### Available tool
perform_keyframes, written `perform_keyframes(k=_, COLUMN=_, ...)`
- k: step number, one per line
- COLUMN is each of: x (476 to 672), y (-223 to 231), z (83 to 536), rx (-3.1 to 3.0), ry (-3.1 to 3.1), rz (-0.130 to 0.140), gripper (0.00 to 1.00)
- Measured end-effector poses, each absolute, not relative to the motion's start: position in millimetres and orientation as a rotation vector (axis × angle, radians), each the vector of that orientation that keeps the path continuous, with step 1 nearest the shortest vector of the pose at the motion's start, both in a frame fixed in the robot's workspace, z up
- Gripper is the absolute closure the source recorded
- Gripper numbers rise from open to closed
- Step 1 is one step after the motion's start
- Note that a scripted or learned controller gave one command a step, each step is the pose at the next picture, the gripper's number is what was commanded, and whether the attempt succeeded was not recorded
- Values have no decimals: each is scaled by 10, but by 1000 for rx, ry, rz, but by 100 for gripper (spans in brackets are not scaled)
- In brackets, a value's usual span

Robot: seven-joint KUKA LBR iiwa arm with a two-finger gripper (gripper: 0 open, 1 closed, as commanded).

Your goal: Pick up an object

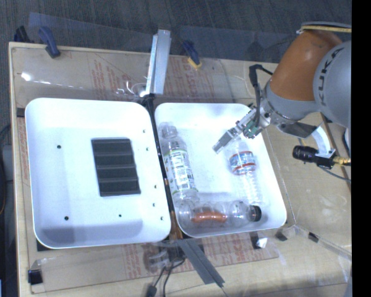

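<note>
The gripper [226, 142] hangs over the right bin [205, 113], apparently empty though I cannot tell its spread, with the nearest bottle [246, 172] just below-right of it, its long axis running toward the near wall.

Even overhead light, fairly bright. Both white bins near blown out: the left bin [62, 166] reads flat white, with soft grey shading along its near wall. Right bin [201, 119] shows a faint bluish cast toward its far edge. Clear bottles [179, 166] in it carry small specular glints. Worktop [309, 228] film has dull sheen. Image soft and grainy; floor beyond the left bin dim.
</note>
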State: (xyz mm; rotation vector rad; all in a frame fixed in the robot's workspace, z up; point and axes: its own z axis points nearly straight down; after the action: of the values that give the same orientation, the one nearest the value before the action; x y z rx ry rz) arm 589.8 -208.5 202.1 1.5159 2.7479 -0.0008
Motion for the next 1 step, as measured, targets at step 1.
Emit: perform_keyframes(k=1, x=5910, y=-2077, z=2129, rx=1509, ry=2749, rz=-1, gripper=100)
